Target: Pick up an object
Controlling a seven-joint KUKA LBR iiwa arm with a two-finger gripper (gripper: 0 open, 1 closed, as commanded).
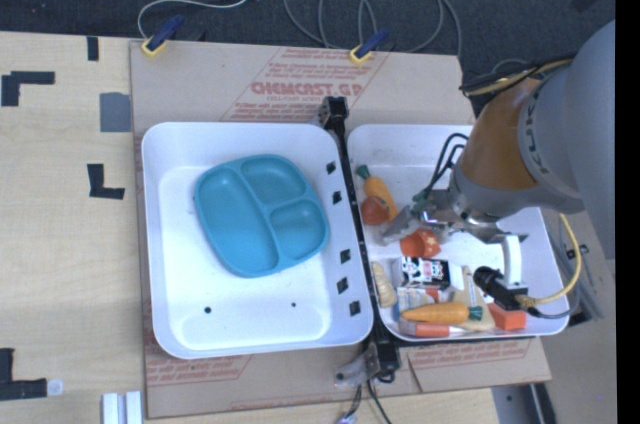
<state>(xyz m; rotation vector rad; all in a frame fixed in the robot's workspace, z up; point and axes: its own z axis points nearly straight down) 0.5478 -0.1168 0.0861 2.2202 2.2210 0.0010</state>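
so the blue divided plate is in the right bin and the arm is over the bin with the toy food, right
Not quite. The camera view shows the blue plate in the left bin, not the right one. The rest holds: the arm is over the right bin, among the toy food such as the carrot.

Blue divided plate [262, 213] in left bin [160, 212]; gripper [412, 224] over right bin's [400, 144] clutter

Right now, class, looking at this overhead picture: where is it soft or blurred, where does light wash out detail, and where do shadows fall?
Camera view: lighting even and diffuse; the shallow white left bin is bright, nearly washed out; soft shadow sits under the blue divided plastic plate; the grey arm with orange band looms large and soft-edged; the small toys beneath it are too blurred to identify.
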